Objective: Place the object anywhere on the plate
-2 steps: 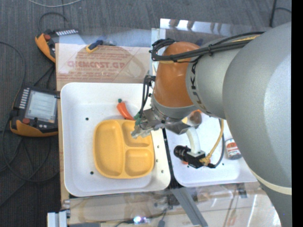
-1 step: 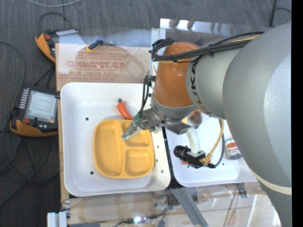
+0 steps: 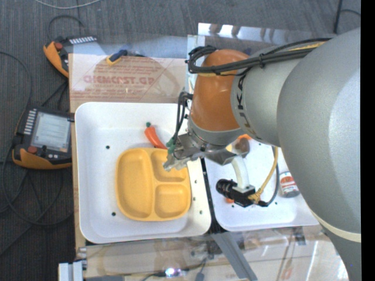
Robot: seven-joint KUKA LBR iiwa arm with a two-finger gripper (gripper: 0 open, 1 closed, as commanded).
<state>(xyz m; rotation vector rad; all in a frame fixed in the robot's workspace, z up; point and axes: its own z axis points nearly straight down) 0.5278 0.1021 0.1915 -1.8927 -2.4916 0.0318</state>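
**Big grey arm over the bins**

The grey arm fills the right side, hiding much of the right bin. Its pincer hangs at the yellow plate's top right edge; open or closed, I cannot tell. The orange carrot lies in the left bin, just above the plate, beside the pincer.

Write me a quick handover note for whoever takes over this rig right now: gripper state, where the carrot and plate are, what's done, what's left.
Gripper: low over the left bin, at the upper right edge of the yellow plate; nothing visibly held.
Carrot: lying on the bin floor just above the plate's upper right corner, off the plate, beside the gripper.
Plate: flat in the left bin, compartments bare.
Done: arm has reached the carrot area.
Left: grasp the carrot and set it on the plate.
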